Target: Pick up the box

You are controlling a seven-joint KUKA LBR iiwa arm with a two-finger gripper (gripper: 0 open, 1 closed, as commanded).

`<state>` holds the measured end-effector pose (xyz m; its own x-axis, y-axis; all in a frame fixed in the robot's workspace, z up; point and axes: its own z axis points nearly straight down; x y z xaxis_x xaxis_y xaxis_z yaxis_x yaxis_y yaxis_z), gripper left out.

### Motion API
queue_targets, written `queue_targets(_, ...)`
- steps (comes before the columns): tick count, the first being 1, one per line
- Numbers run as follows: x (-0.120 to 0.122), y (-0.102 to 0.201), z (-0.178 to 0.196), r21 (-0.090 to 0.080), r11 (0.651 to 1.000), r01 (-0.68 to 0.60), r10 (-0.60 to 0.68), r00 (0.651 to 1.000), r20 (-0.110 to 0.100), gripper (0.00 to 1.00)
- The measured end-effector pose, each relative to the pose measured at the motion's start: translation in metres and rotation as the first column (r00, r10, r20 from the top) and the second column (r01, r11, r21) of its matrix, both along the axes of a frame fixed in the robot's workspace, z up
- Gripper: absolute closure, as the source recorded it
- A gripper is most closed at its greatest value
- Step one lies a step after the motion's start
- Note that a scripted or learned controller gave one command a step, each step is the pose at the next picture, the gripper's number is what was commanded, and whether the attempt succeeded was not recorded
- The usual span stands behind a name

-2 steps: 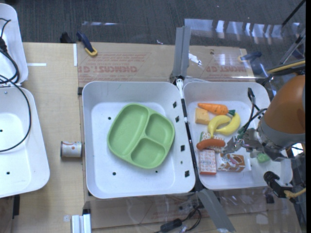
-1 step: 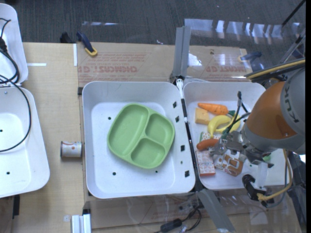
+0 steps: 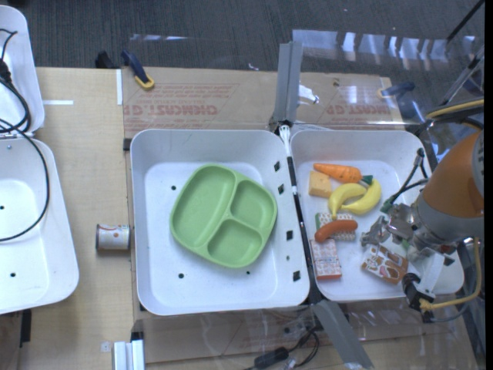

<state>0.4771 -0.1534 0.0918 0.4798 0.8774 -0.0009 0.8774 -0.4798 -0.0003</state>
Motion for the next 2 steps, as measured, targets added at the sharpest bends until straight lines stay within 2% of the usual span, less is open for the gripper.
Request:
queue_targets(1, 0.000, 0.036, -0.001, 0.000, 0.908, 0.419, -0.419, 0.908, -0.003, 0.00)
queue_targets(2, 0.075, 0.036, -0.001, -0.003, 0.801, 0.599, -0.599, 0.801, -0.004, 0.00)
